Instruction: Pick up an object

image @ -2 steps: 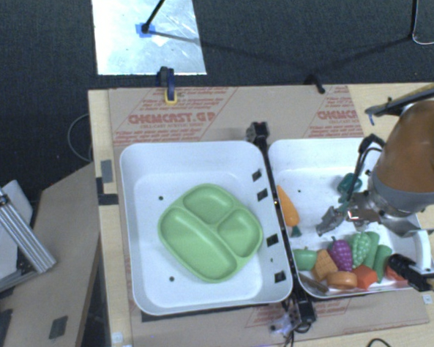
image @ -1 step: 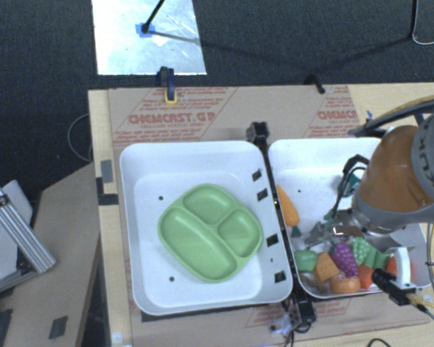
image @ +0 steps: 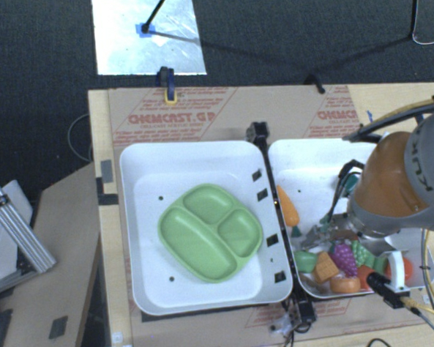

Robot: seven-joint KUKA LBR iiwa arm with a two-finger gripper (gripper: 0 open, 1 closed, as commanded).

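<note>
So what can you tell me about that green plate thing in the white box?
The pale green plastic divided plate has three sunken sections: one long one and two smaller ones. Its outline is rounded, it looks smooth and matte, and nothing lies in it. It rests flat on the floor of the left shallow white bin, turned at a slant, about mid-bin, apart from the walls. Nothing else touches it.

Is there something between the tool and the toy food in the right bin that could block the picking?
Nothing visible blocks it. The tool hangs right above the toy food pile in the right bin, near the purple grapes. The orange carrot lies apart, beside the divider.
</note>
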